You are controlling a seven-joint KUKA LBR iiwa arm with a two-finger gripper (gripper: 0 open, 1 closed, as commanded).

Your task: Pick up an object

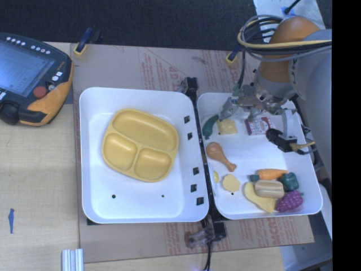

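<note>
Jaws low over far end of right bin | grip state unclear | cheese wedge just beside | yellow tray in left bin

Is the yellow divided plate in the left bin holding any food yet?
Empty. The plate shows all three compartments bare in the left bin; the toy foods, like the drumstick, lie in the right bin.

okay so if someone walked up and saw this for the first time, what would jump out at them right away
Probably the yellow divided plate, lying alone in the left bin. Next, the grey arm with its orange band, reaching in from the right so the gripper sits at the far end of the right bin, near a pale cheese-like square. Toy food clusters at that bin's near end: a drumstick, a carrot, purple grapes.
</note>
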